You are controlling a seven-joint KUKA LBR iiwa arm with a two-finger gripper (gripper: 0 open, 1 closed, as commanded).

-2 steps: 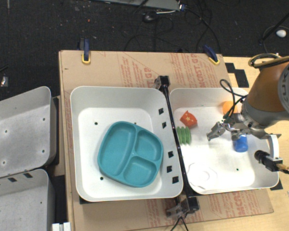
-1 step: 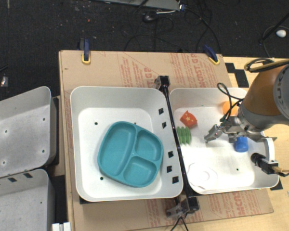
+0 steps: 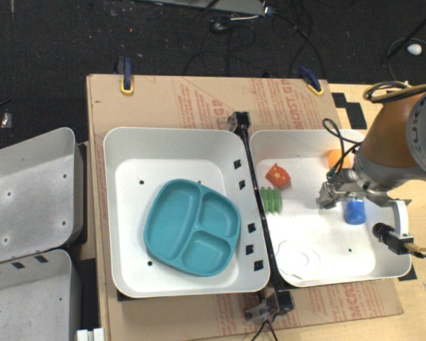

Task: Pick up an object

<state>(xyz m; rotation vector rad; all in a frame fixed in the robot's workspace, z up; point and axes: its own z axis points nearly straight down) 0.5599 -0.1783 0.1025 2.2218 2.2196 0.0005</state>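
We see the gripper (image 3: 331, 195) low in the right bin (image 3: 319, 272), beside a blue object (image 3: 354, 212). Can't tell the fingers' state. Teal plate (image 3: 192, 227) sits in the left bin (image 3: 128, 155).

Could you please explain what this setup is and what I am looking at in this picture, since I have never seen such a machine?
This is one camera fixed above a workbench, looking down at a slant. The grey and orange shape on the right is a robot arm; at its tip is a two-finger gripper, its hand, low over the right bin.

Two shallow white bins sit side by side. The left bin holds a teal divided plate. The right bin holds a red object, a green object, a blue object beside the gripper, an orange one partly behind the arm, and a white, lid-like round piece.

I cannot see anything between the fingers, so nothing looks picked up yet.
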